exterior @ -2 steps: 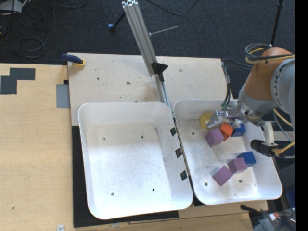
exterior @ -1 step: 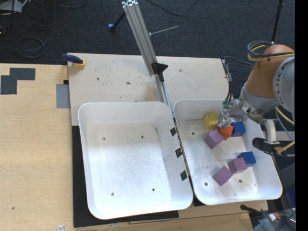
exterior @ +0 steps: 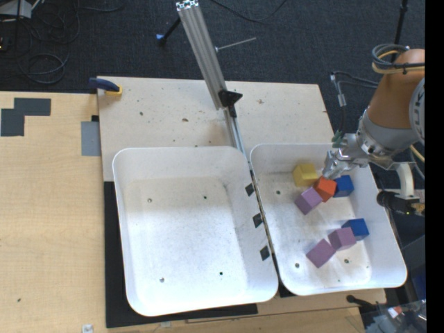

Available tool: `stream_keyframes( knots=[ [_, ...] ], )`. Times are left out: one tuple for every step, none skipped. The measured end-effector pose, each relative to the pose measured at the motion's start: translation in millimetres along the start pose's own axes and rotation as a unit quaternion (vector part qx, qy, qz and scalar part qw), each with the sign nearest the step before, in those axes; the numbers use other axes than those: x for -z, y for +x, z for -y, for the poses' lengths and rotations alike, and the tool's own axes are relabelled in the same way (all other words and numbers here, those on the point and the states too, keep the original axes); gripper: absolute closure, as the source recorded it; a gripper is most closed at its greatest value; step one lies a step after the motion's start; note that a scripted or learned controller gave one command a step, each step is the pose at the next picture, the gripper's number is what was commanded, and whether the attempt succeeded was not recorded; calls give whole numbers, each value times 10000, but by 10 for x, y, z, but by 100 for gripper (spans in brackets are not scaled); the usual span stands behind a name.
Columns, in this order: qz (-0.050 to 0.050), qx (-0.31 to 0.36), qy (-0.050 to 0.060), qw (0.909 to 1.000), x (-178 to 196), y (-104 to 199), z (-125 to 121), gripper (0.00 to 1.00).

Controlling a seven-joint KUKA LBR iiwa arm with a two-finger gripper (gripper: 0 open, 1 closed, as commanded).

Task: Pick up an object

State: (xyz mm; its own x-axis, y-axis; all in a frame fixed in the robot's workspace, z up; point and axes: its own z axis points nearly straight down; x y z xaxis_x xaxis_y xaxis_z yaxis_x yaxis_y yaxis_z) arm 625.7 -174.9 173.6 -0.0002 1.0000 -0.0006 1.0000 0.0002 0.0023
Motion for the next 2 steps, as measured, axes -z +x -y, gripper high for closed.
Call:
stream_keyframes(
  knots=[
    [3, 13, -8, 10000, 534, -12, -9, 100],
    [8, 7, -12, 10000, 1115, -93, 27, 100]
  ],
)
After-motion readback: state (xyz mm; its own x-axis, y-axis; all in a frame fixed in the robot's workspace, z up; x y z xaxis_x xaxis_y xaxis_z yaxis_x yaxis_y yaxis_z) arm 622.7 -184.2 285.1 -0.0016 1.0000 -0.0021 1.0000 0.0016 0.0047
